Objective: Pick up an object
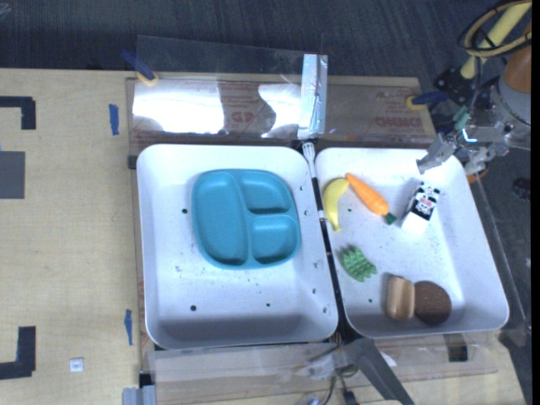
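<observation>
Two shallow white bins sit side by side on the bench. The left bin holds a teal divided plate with three compartments, lying flat near the bin's centre.

The right bin carries the loose objects. Taking this bin's centre as the clock's hub: a yellow banana, curved and short, lies at ten o'clock against the wall shared with the left bin. Just beside it, at eleven o'clock, is an orange carrot with a small green tip, lying on a slant, its blunt end close to the banana. At one o'clock lies a small white carton with a dark printed patch on its upper end, near the carrot's green tip but whether they touch cannot be told. A spiky green piece, like a leafy clump, lies at eight o'clock. At five o'clock a tan, bread-like roll lies touching a dark brown rounded lump.

The gripper hovers at the bin's one o'clock corner, over the rim, above and apart from the carton. Nothing shows between its fingers, and whether it is wide or narrow cannot be told.
</observation>
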